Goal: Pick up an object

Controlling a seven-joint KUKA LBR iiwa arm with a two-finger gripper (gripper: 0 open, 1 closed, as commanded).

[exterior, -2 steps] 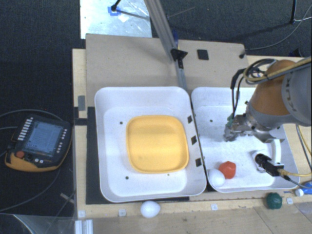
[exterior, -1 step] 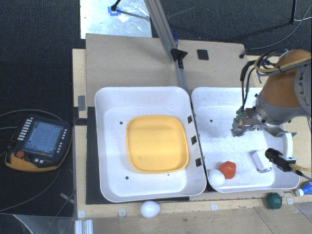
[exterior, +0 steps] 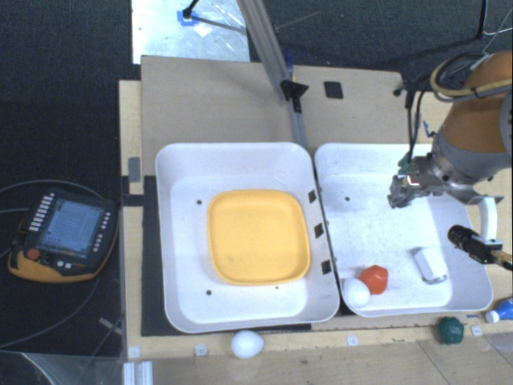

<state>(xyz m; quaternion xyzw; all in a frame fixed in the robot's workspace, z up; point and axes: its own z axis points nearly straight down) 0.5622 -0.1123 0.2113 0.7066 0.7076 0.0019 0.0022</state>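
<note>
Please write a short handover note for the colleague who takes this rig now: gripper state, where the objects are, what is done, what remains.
Gripper: over the right bin, upper part, nothing visibly held; the finger state is unclear from above.
Objects: orange-red object, white ball and small white block lie near the right bin's front. Yellow plate sits in the left bin.
Done: no pick yet.
Left: descend on one object, grasp, lift.

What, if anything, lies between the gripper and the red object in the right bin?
Nothing visible does. The gripper is over the upper part of the right bin, and only bare white floor lies between it and the red object near the front edge. A white ball touches the red object's far side, and a white block lies apart.
</note>
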